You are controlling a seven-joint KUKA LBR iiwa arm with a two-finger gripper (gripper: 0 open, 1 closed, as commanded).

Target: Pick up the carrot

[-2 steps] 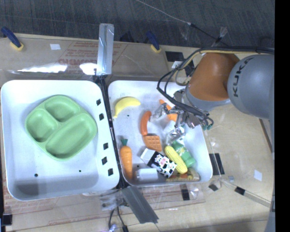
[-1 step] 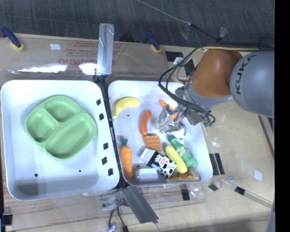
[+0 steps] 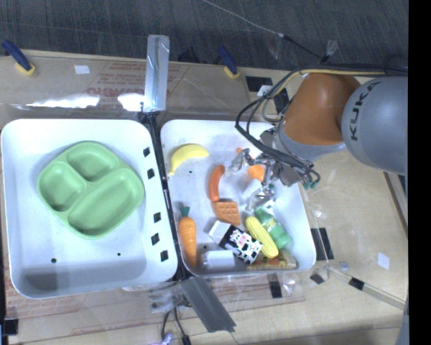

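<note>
The carrot point(image 3: 187, 237), orange with a green top, lies lengthwise against the left wall of the right bin point(image 3: 296, 192), near its front corner. My gripper point(image 3: 253, 176) hangs over the middle right of that bin, well to the right of and behind the carrot. Its fingers point(image 3: 238, 162) stand apart, open. A small orange piece point(image 3: 256, 170) shows between them; whether they touch it I cannot tell.
The right bin also holds a banana point(image 3: 187, 154), a red-orange sausage point(image 3: 215, 182), a waffle point(image 3: 227, 210), a corn cob point(image 3: 261, 236), a green bottle point(image 3: 274, 230), a cow-patterned block point(image 3: 244, 244) and a white block point(image 3: 217, 258). A green divided plate point(image 3: 90, 187) lies in the left bin point(image 3: 29, 264).
</note>
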